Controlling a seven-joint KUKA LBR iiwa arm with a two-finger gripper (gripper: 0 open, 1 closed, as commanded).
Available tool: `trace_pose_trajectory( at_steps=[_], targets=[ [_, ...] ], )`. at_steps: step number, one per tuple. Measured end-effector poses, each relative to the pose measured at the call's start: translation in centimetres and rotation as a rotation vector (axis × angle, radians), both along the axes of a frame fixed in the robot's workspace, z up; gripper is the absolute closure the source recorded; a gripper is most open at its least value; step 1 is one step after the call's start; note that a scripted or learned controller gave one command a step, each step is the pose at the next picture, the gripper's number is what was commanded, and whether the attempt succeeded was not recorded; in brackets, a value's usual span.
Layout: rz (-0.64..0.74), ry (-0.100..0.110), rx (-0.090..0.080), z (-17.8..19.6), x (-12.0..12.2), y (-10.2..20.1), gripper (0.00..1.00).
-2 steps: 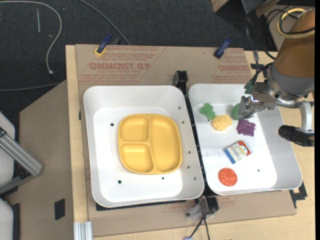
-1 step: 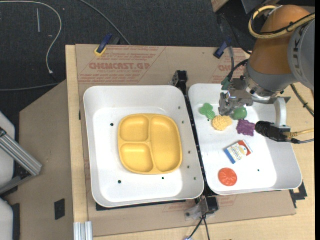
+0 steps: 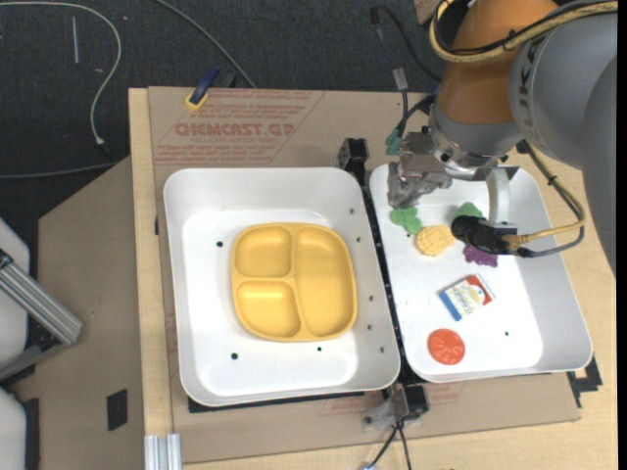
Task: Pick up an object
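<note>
My gripper (image 3: pixel 404 200) hangs low over the far left part of the right bin (image 3: pixel 549 331), its grey fingers pointing down just above a small green toy (image 3: pixel 405 219). A yellow bumpy corn-like piece (image 3: pixel 432 240) lies right beside that toy. Further right sit a green piece (image 3: pixel 471 211) and a purple piece (image 3: pixel 479 255), partly behind a black cable connector. A small blue, white and red box (image 3: pixel 465 296) and a round red-orange disc (image 3: pixel 446 346) rest toward the near side of the bin.
The left bin (image 3: pixel 196 204) holds a yellow divided plate (image 3: pixel 293 281). The arm's orange band and grey links cover the far right corner of the right bin. A black cable runs across that bin near the purple piece.
</note>
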State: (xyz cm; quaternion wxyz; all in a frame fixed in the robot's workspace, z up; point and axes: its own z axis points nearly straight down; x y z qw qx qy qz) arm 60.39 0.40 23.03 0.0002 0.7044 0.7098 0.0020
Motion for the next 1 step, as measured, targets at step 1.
trace_pose_trajectory(
  at_steps=[1],
  targets=[
    [-0.001, 0.0, 0.0, -0.43, 2.7, 5.7, 1.0]
  ],
)
